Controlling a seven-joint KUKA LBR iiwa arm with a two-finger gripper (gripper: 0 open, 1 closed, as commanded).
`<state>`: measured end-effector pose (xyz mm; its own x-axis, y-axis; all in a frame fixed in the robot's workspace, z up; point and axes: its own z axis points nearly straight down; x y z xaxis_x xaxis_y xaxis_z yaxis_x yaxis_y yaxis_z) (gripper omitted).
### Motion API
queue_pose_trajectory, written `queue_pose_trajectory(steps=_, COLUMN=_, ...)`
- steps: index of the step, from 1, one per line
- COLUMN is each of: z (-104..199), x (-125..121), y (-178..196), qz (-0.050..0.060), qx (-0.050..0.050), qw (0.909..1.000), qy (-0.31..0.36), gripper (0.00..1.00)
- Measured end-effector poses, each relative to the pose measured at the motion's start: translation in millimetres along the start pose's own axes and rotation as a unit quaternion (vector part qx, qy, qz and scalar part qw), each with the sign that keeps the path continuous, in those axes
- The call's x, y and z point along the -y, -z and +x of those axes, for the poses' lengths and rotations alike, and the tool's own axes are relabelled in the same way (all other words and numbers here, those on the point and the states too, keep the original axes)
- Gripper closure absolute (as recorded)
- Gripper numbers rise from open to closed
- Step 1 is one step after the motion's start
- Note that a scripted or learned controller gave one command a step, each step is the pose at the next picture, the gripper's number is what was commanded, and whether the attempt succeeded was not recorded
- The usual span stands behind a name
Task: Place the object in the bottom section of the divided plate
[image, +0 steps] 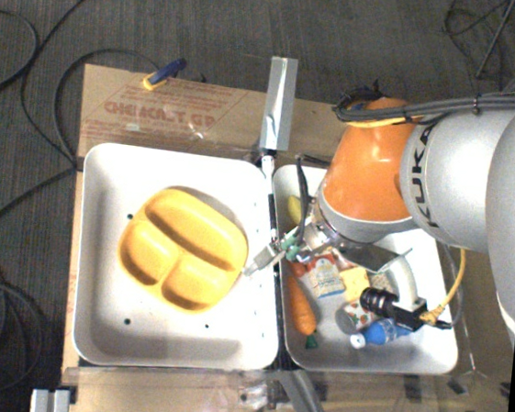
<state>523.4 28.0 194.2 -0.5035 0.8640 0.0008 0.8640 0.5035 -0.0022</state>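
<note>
you can't tell how the jaws stand, mid-frame beside the wall of the shallow white bin point(273, 327); moving low, they could clip it short of the yellow divided plate point(183, 247).

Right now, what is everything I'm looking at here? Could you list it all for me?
left bin: one, white, left half of the bench
right bin: one, white, beside it
divided plate: one, yellow, inside the left bin
carrot: one, orange, right bin, by its left wall
packet: one, red and white, right bin, just under the wrist
blue object: one, small, right bin, near the front
yellow object: one, right bin's far left corner, partly hidden
cardboard sheet: one, brown, behind the left bin
cables: several, dark, on the floor
arm: one, grey with an orange band, from the right
gripper: one, over the bins' shared edge, beside the plate
</note>
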Motion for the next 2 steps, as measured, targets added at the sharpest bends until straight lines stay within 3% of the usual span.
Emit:
queue_pose_trajectory(steps=1, z=-38.1, x=62.8, y=-11.1, qz=0.000, qx=0.000, qw=0.9795, qy=0.201, gripper=0.00)
queue_pose_trajectory(steps=2, z=-37.7, x=62.5, y=-11.1, qz=-0.001, qx=0.000, qw=0.9795, qy=0.202, gripper=0.00)
